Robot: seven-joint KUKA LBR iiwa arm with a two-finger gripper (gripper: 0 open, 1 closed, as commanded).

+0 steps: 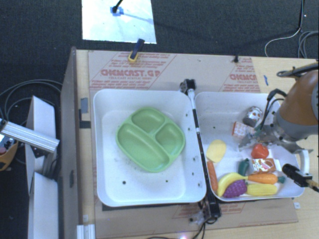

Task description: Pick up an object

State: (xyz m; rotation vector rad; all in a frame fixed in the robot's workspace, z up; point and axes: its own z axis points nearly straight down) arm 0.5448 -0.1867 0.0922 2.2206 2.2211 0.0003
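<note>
Here the tool (255,139) is seen low in the right bin (219,108), at the end of the grey arm (299,108) with its orange band, and whether it is open or closed cannot be told, since its tip is lost among the toys beneath it. No object can be made out as gripped. Directly under or just beside the tip a small red tomato-like toy (259,151) is found, and this is judged the likeliest thing to be picked; it is probably hollow plastic, light, stiff and smooth, so a rounded, slippery surface is to be expected and a grip across its widest part would be wanted. Just to the tool's left a small red-and-white carton (240,129) lies, and slightly above it a silvery can-like object (252,115). Below the tomato a boxed toy (263,164) rests against an orange carrot-shaped piece (262,178). Further out, a yellow banana (227,180), a purple grape cluster (237,188), a pale yellow chip-like slice (216,151) and a slim orange carrot (212,176) are crowded toward the bin's lower left. The toys lie touching or nearly so, and neighbours may be nudged. In the left bin (114,183), well apart, a green divided plate (150,139) lies on its own.
</note>
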